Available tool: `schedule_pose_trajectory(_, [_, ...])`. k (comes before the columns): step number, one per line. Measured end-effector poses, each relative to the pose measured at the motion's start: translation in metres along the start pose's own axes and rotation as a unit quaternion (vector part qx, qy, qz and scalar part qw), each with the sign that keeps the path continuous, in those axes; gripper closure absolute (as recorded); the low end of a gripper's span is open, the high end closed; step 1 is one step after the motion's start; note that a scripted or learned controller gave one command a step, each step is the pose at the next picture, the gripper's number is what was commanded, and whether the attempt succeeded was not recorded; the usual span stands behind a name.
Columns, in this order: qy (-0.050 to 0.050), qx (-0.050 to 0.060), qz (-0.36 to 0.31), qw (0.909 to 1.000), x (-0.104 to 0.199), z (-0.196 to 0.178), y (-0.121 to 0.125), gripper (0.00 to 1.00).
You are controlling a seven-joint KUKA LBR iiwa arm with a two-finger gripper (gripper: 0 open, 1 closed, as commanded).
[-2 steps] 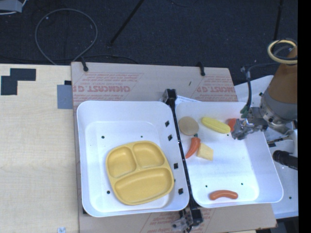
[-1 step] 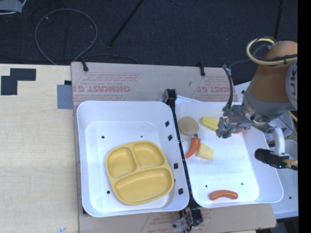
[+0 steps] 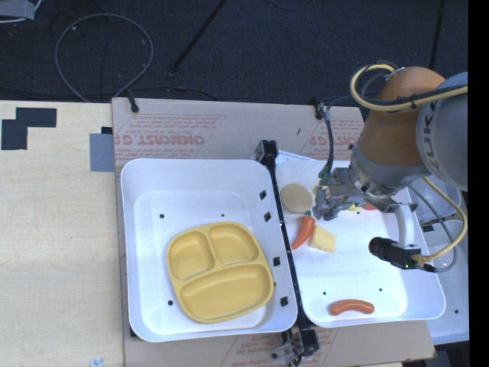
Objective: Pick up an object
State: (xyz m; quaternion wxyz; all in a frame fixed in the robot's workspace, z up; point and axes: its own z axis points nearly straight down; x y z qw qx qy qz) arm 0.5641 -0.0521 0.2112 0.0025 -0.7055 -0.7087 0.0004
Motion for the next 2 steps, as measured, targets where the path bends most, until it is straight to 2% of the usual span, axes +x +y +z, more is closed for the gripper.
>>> schedule_pose_trajectory(1, [0.0,-0.001,0.0,1.0,0.049,-0.014,-0.006,1.0])
schedule_pose_trajectory(2, [0.0,0.0,-0.001,1.0,0.111,-0.012,-0.007,1.0])
